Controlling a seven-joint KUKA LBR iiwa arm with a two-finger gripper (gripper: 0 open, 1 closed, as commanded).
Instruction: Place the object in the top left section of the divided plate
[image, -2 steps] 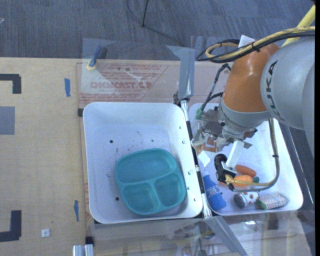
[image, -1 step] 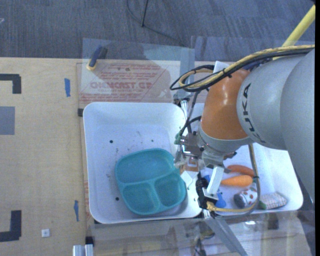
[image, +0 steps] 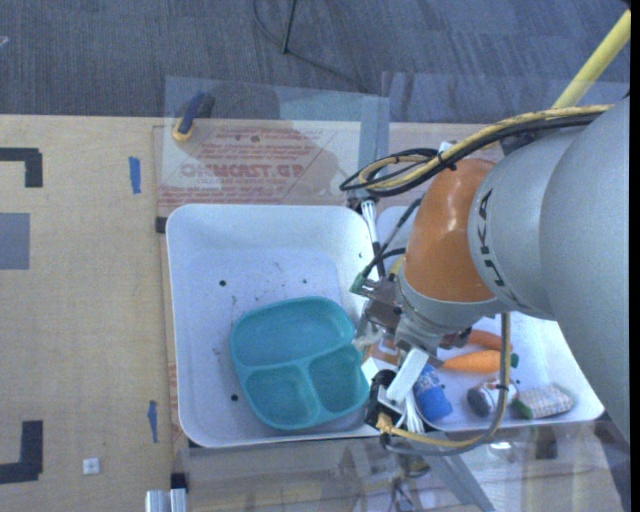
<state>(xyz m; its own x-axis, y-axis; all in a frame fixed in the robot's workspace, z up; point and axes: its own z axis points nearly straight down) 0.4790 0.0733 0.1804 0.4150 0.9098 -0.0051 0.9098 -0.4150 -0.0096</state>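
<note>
Wooden bench (image: 80, 330) carries two white bins; the teal divided plate (image: 298, 362) lies in the left bin (image: 205, 260). Grey arm (image: 520, 230) hangs above the right bin (image: 560, 350), over a carrot (image: 475, 362).

Carrot (image: 472, 361) beside blue cup (image: 433, 399)

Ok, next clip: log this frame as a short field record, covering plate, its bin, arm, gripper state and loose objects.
plate: teal plastic divided plate, three sections, nothing in them
plate location: left shallow white bin, near its front right corner
arm: grey arm with orange band, over the seam between the bins
gripper: hidden under the wrist, state unclear
right bin objects: orange carrot-shaped toy, blue cup-like item
</note>
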